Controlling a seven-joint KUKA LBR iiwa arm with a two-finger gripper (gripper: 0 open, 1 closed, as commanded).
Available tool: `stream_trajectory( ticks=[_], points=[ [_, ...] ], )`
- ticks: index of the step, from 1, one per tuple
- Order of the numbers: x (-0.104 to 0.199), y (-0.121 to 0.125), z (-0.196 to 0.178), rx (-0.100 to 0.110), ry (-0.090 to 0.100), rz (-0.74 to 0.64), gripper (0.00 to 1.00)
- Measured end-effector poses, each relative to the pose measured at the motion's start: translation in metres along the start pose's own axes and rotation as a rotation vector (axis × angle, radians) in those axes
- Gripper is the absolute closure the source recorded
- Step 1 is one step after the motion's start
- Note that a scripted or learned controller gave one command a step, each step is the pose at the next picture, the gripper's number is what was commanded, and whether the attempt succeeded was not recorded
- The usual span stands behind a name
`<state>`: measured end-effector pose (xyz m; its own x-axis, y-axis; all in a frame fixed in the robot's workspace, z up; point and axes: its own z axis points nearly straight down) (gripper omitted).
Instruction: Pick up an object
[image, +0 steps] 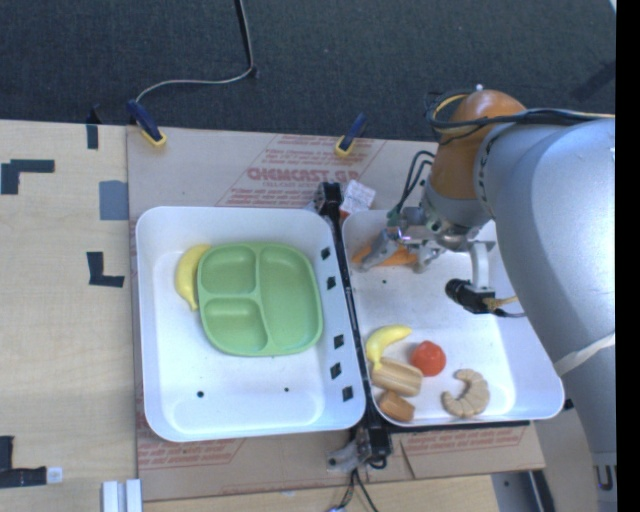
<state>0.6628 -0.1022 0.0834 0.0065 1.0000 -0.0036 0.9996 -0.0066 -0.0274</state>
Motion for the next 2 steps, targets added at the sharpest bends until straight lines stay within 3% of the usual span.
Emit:
stream_trajectory(
  ticks=[2],
  points=[
    [0.0006,0.0,0.0002,0.0,-0.001,0.0,0.0]
  ],
)
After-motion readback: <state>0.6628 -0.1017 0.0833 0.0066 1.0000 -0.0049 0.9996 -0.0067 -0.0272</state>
